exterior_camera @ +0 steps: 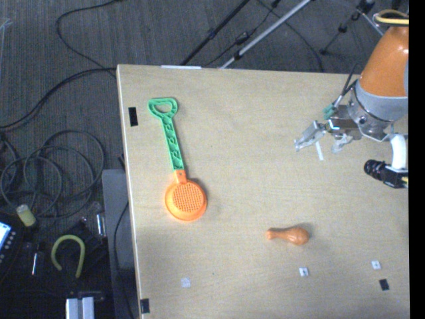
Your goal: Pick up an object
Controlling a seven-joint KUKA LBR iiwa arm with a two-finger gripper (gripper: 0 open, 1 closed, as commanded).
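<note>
A toy strainer (185, 199) lies at the left of the tan bench top (252, 111); it has an orange mesh head and a green handle (170, 135) pointing away. A small orange pear-shaped object (290, 234) lies lower down, near the middle. My gripper (319, 141) hangs over the right part of the bench, well above and to the right of the orange object and far from the strainer. Its fingers are spread open with nothing between them. The orange band of the arm (392, 62) rises behind it.
Small markers (303, 271) and tags (384, 284) dot the lower right of the bench, and a black tag (133, 116) sits by the left edge. Cables (53, 158) and gear lie on the floor to the left. Stand legs (279, 18) cross the floor beyond the far edge.
</note>
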